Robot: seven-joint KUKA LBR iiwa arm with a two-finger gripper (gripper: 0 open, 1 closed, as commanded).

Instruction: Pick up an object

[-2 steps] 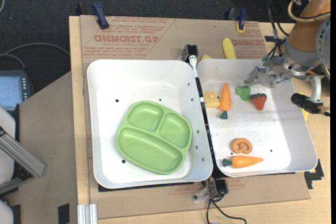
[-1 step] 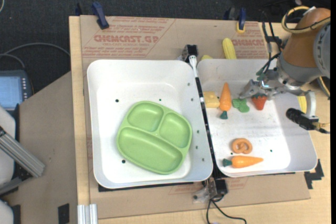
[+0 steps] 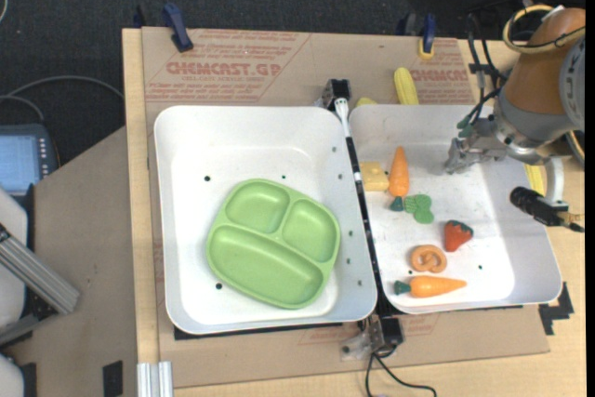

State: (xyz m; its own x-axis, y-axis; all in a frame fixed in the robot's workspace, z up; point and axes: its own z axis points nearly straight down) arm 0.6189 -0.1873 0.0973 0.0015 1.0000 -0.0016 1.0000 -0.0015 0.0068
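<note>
The right bin (image 3: 483, 130) holds several toy foods. An upright carrot (image 3: 399, 171) lies beside a pale yellow block (image 3: 374, 177) near the bin's left wall. Below them is a green broccoli piece (image 3: 417, 207), then a red strawberry (image 3: 456, 235) and an orange-brown ring-shaped piece (image 3: 427, 258). A second carrot (image 3: 432, 286) lies flat along the front wall. My gripper (image 3: 459, 157) hangs over the bin's back right part, to the right of the upright carrot and apart from it. Nothing is seen in its grasp.
The left bin (image 3: 186, 144) carries a green divided plate (image 3: 273, 243). A yellow corn cob (image 3: 405, 86) lies on the bench behind the right bin. The grey and orange arm (image 3: 544, 79) comes in over the right bin's far right corner. Black cables run beside it.
</note>
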